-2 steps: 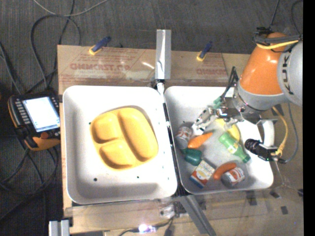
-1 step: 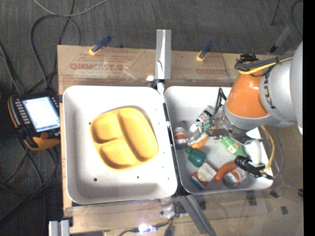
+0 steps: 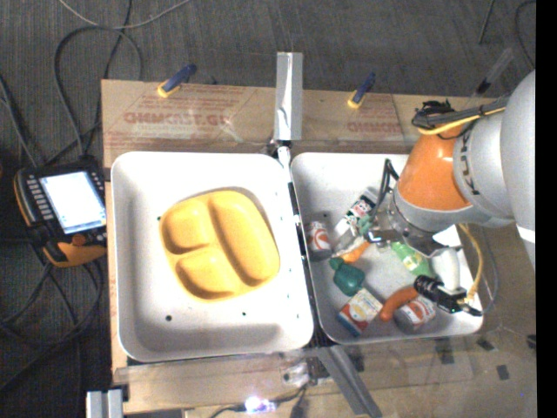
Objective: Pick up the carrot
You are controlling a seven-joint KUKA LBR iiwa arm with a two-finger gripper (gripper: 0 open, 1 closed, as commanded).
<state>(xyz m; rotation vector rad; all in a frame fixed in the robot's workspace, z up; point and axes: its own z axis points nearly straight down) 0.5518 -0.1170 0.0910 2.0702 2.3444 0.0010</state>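
Dark carpet with loose cables (image 3: 87, 24) around a cardboard-topped bench (image 3: 218, 120); jaws (image 3: 372, 231) low by the carrot (image 3: 354, 252), state unclear.

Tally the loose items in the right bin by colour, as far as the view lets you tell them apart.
Orange: 2, the carrot beside the gripper and another orange piece
Green: 2, a dark green item and a light green bottle
White or mixed-colour packages and cans: about 5, too cluttered for a firm count
Total: about 9, in the right bin

Glossy plastic tray (image 3: 222, 244); bins (image 3: 130, 259) matt, probably plastic.
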